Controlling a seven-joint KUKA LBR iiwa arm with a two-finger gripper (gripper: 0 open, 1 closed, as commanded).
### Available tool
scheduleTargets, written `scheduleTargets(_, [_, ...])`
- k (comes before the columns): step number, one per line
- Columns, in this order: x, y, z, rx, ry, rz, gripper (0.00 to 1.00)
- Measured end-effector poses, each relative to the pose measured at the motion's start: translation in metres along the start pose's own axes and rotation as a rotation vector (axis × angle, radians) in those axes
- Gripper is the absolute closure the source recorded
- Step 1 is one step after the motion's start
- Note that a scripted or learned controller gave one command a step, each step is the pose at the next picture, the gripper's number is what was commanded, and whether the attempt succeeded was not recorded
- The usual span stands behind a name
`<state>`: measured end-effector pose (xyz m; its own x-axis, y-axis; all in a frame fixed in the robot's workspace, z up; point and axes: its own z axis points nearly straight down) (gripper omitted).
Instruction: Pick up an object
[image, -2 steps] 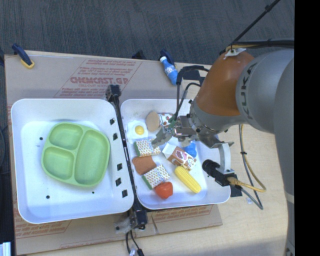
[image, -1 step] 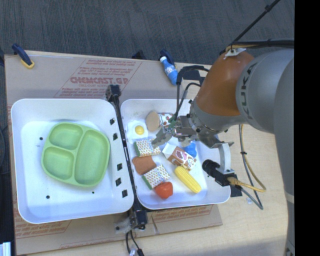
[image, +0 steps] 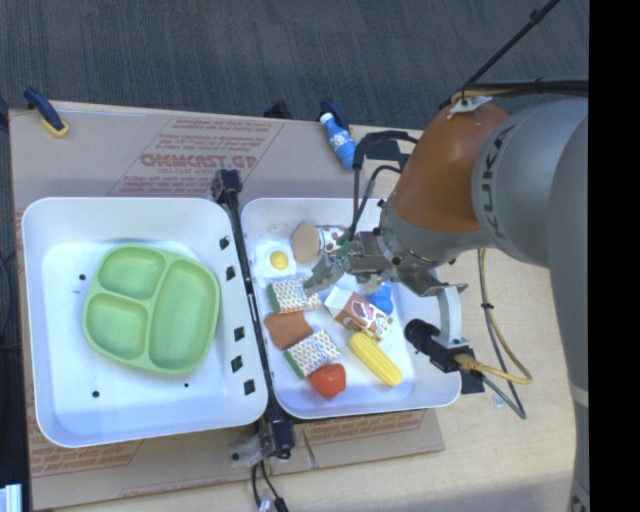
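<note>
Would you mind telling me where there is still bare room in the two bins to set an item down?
Left white bin: bare floor all around the green divided plate, widest along the near edge. Right white bin: crowded with toy food, from the fried egg to the yellow corn cob and red tomato.

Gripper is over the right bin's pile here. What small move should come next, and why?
Probably a short, straight descent. The gripper hangs over the right bin, just above the checkered block and beside the fried egg, with nothing visibly between its fingers. The toys are packed tight, so sideways motion would likely scatter them.
</note>
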<state>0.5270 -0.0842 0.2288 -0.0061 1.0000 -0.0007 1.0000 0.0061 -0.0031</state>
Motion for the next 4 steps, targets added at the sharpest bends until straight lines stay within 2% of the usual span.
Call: scheduleTargets(4, [0.0000, 0.0000, 0.0000, 0.000, 0.000, 0.000, 0.00])
